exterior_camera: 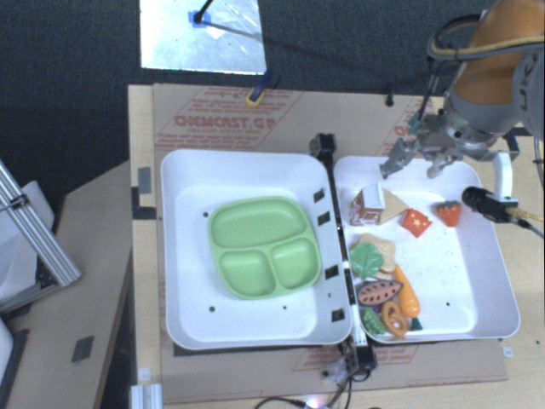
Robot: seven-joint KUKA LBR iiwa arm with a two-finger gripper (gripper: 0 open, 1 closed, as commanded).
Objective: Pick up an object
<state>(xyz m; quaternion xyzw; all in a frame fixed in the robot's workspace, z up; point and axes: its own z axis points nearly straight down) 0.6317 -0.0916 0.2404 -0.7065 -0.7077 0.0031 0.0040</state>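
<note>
My gripper (416, 165) hangs over the far edge of the right bin (490, 271), fingers spread open with nothing between them. Just below and to its left lie a small white-and-brown carton (368, 205) and a pale cheese wedge (394, 201). A red block (415, 221) and a red strawberry-like piece (449, 213) sit a little nearer than the gripper. At the bin's near left corner lie a green lettuce leaf (366, 260), a brown sausage (379, 293), an orange carrot (408, 293) and a pretzel (394, 316).
The left bin (183, 228) holds a green divided plate (264, 247). A black divider (334, 228) runs between the two bins. A black cylinder (487, 203) on the arm juts over the right bin's far right side. A foil sheet (204, 24) lies beyond the bench.
</note>
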